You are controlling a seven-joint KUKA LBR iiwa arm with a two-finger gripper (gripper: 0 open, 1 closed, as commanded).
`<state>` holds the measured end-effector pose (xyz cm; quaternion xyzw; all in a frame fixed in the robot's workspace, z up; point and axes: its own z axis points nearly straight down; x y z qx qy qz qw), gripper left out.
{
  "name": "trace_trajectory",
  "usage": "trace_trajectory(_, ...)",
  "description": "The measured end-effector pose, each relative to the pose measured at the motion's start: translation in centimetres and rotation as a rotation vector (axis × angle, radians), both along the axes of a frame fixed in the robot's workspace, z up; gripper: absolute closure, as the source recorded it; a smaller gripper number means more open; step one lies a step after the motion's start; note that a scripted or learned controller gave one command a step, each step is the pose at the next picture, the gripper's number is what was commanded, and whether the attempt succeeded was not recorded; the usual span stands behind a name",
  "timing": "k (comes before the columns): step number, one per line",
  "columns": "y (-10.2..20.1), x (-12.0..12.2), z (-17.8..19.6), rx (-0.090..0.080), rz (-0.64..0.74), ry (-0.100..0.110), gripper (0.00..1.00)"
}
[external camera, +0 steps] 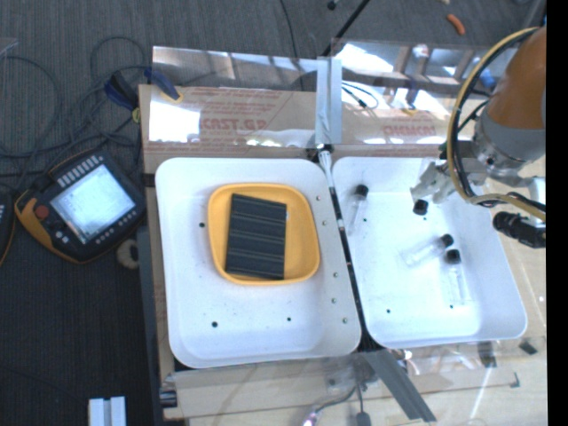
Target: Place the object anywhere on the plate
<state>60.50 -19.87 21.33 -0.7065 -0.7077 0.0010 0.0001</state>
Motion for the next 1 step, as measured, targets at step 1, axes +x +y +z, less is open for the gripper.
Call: trace_trajectory(1, 0.00, 0.01, 0.01, 0.000, 0.000, 0.000, 0.00)
